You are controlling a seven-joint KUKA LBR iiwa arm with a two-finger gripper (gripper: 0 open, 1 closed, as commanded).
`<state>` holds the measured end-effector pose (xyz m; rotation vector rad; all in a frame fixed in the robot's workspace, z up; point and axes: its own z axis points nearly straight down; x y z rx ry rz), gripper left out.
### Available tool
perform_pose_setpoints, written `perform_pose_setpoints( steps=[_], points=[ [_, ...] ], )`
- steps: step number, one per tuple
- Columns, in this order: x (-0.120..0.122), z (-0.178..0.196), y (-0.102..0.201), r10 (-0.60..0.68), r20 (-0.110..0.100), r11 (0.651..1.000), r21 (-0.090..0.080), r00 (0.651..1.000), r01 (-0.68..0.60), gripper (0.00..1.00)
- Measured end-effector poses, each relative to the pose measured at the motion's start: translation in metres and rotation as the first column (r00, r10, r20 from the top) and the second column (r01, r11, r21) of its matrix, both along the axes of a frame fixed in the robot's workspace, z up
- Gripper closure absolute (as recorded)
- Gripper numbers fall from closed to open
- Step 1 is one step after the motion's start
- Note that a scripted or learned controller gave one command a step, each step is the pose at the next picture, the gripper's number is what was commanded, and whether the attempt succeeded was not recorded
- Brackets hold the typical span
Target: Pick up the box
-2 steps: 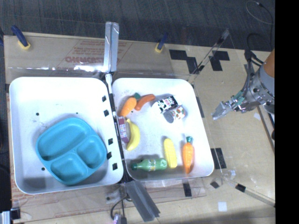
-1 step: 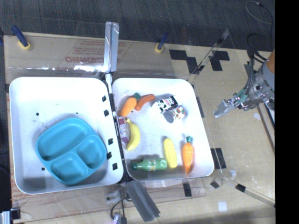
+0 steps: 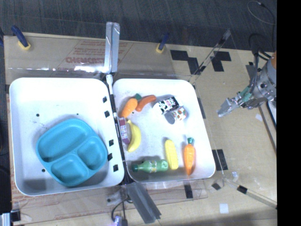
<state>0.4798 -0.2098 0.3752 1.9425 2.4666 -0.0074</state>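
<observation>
A small black-and-white patterned box [image 3: 167, 103] lies in the upper middle of the right bin [image 3: 200, 126], touching a small printed cup [image 3: 178, 115] just below and to its right. My gripper [image 3: 225, 108] hangs over the bench to the right of that bin, outside its rim, level with the box and well apart from it. Nothing shows in its grip.
The right bin also holds two orange vegetables [image 3: 136, 105], a banana [image 3: 134, 136], a purple packet [image 3: 123, 130], a yellow piece [image 3: 171, 154], a carrot [image 3: 188, 158] and a green bottle [image 3: 150, 165]. A blue divided plate [image 3: 71, 151] lies in the left bin [image 3: 23, 102].
</observation>
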Motion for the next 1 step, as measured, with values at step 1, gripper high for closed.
perform_pose_setpoints(
  steps=[1],
  points=[
    [0.0009, 0.0106, 0.0003, 0.006, 0.000, 1.000, -0.001, 1.000, -0.006, 1.00]
  ],
)
